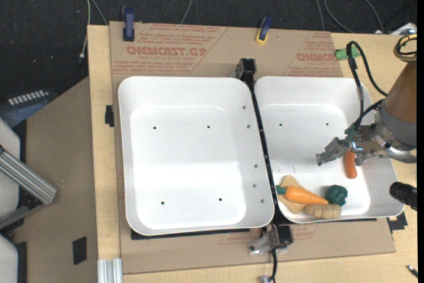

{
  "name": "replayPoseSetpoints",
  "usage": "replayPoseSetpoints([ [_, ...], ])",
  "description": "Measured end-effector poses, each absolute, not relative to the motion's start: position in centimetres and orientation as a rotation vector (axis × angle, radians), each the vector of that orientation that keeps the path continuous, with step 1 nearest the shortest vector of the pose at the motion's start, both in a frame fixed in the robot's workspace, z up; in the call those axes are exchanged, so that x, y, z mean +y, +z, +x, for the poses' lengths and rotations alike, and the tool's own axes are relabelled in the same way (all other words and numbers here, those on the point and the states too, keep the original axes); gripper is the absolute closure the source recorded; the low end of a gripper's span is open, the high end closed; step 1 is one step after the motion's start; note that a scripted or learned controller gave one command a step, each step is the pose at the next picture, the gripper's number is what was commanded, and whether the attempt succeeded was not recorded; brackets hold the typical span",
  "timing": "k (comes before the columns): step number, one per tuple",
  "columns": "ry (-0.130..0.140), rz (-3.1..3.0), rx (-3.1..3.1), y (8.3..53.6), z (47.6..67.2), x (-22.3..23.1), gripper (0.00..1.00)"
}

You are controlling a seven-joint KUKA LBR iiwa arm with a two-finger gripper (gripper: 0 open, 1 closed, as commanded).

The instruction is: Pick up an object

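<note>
Pincer over right bin; small orange piece at its tips, near upright, long axis along fingers; whether pinched or merely behind, cannot tell; finger state unclear; piece looks light, stiff, smooth plastic, likely slippery; best hold mid-length across narrow width; carrot below-left of pincer, tip pointing right.

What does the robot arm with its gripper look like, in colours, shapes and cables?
The arm is a thick round body, brownish orange on top with a grey ring below. A black cable with a green tip runs along it. The gripper is small, of grey metal, with thin dark fingers and an orange piece hanging at its side.
</note>
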State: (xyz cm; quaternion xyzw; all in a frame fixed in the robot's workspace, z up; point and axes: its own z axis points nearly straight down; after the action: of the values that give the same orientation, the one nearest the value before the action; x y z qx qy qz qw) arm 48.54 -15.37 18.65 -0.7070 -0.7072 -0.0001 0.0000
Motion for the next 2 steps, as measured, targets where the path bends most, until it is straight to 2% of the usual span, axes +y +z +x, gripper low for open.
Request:
replayPoseSetpoints([
  [1,0.004,-2.221,-2.216,8.1,49.1,-19.0,0.0],
  [2,-0.003,-2.219,-2.222,8.5,49.7,-21.4,0.0],
])
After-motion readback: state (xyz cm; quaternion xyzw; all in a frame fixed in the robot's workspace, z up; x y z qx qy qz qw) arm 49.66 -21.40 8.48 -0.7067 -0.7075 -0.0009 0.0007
